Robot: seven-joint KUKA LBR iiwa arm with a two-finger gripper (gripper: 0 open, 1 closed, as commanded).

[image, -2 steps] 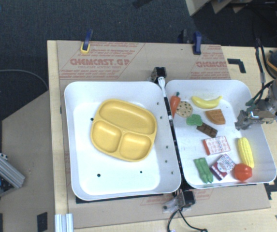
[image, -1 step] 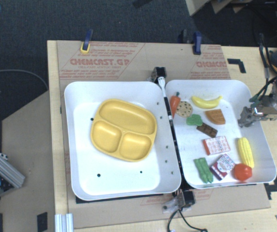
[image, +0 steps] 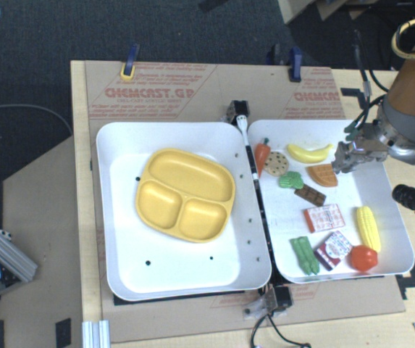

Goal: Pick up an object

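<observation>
The gripper (image: 341,162) hangs over the upper right part of the right bin (image: 403,227), reaching in from the right under the grey wrist and orange band of the arm (image: 410,100). Its tip sits just right of an orange wedge-shaped piece (image: 322,175) that looks like a slice of bread or toast, and just right of the banana (image: 308,151); whether it touches either one cannot be told from this slant, and nothing is seen between its tips. The banana is yellow, curved, and lies crosswise near the bin's top edge. Left of it are a carrot (image: 262,156) and a round speckled cookie (image: 277,164), with a green leafy piece (image: 290,181) and a small brown bar (image: 310,193) just below. Further down the bin lie a red and white packet (image: 324,217), a yellow corn cob (image: 368,228) near the right wall, a green vegetable (image: 305,255), a dark red packet (image: 334,249) and a red tomato (image: 363,258), all well apart from the gripper. The left bin (image: 120,252) holds a yellow divided plate (image: 185,194) with three compartments, lying flat near its middle.
</observation>
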